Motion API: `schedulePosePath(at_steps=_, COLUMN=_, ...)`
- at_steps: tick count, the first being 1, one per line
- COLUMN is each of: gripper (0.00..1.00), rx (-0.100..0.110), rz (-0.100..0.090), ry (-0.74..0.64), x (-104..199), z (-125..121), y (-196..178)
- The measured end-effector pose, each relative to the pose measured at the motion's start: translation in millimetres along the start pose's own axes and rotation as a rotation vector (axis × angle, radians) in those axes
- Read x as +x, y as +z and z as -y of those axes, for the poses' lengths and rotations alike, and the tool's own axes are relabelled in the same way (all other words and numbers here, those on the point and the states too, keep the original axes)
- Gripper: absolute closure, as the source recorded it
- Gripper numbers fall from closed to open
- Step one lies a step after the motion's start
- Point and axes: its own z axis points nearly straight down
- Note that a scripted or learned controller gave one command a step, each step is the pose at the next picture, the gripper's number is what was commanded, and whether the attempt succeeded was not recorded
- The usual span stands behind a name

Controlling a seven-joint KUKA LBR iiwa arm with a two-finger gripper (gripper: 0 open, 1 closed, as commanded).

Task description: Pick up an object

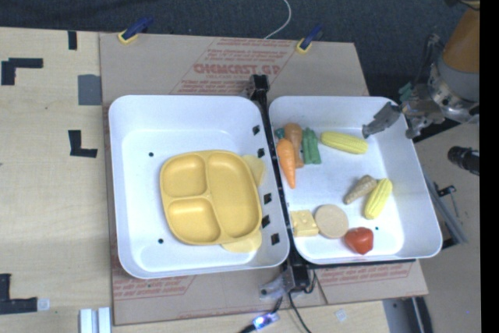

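Nearest me, a red plastic tomato (359,239) lies at five o'clock in the right white bin (412,168); gripper (383,119) at two o'clock, fingers' spread unclear to me.

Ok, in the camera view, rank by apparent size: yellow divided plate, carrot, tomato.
1. yellow divided plate, clearly largest
2. carrot, long and thin
3. tomato, smallest, though its rounder shape makes the gap to the carrot less certain

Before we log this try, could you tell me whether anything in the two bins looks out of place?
Only slightly: the yellow divided tray in the left bin lies askew over a pale yellow piece poking out beneath it. The toy food in the right bin looks merely scattered.
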Motion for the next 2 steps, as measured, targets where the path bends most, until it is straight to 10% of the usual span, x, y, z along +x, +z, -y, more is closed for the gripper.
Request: schedulePosePath(at_steps=2, gripper=0.0, rx=0.005, rz=0.0, ry=0.0, x=-3, z=3, y=91)
